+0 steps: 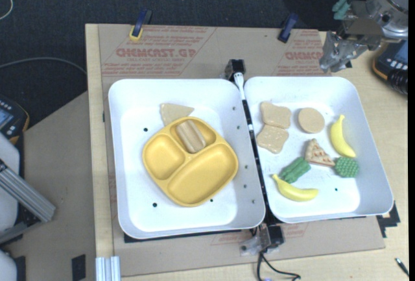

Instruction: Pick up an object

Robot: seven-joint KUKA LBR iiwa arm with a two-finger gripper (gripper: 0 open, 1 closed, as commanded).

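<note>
You have a spread of toy food in the right bin (369, 198) to choose from: two bread slices (275, 115) and (272, 138), a round cracker-like disc (310, 120), a pizza wedge (318, 154), two bananas (339, 135) and (296, 190), a green pickle-like piece (296, 170) and a small broccoli floret (346, 167). Judging by their look, these are light, rigid plastic with smooth faces, so expect them to slide or pop out of a pinch rather than deform. The flat bread and disc lie low against the floor and offer little edge; the upper banana, lying clear near the right wall, looks like your easiest target if you close across its narrow middle. The lower banana touches the pickle, so a grasp there may disturb both. The left bin (123, 163) bears a yellow divided plate (189, 161) with a hot-dog-like piece (190, 135) in one compartment and a tan wedge (175, 111) just behind the plate. The gripper (338, 52) hangs above the bench just beyond the right bin's far corner, holding nothing visible; you cannot tell from here how its closing parts are set.
</note>
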